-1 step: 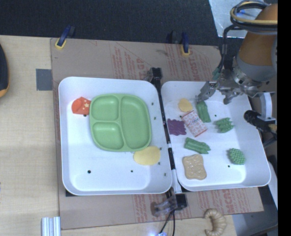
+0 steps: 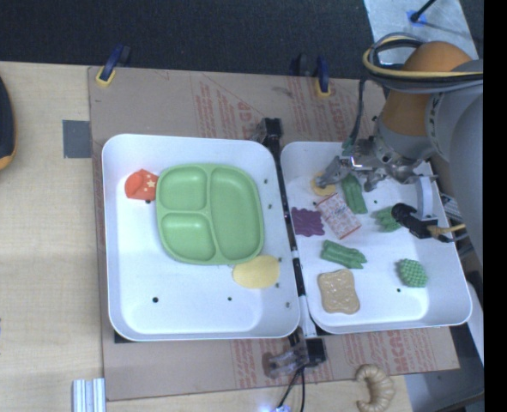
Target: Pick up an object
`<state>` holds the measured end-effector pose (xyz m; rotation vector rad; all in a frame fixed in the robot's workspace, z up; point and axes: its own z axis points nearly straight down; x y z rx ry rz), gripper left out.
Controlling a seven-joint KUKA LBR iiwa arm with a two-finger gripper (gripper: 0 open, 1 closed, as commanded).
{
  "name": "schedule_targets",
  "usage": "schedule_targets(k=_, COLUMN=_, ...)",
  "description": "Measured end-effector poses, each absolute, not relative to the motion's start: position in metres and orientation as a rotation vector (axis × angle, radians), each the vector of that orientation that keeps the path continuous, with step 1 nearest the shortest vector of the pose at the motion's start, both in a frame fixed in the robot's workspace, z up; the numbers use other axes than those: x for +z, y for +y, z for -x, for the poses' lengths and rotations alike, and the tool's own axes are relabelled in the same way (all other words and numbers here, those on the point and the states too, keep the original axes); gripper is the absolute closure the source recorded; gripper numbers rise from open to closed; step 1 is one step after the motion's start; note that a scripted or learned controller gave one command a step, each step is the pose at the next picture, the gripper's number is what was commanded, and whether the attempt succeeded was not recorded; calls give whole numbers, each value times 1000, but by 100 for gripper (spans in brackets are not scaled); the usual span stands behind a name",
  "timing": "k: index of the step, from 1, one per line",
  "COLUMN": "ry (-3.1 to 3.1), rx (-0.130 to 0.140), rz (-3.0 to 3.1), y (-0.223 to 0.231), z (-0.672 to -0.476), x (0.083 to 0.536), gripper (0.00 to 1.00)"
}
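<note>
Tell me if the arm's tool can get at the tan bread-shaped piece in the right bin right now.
Probably yes. The tan bread-shaped piece lies flat at the right bin's near edge, apart from its neighbours, nothing on it. The tool sits over the same bin's far end.

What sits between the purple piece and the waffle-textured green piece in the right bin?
In the camera view, a green bean-like piece lies between the purple piece and the waffle-textured green piece.

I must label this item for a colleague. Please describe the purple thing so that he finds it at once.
Look in the right bin, at its left wall. The purple piece lies there, beside a small pink card. It is the bin's one purple item; the neighbours are green or tan.
</note>
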<state>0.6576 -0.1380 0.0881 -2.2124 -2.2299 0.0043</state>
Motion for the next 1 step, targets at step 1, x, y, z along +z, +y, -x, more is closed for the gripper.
schedule_targets(k=1, ry=-2233, rx=0, rz=2215, y=-105, z=-659, x=96, gripper=0)
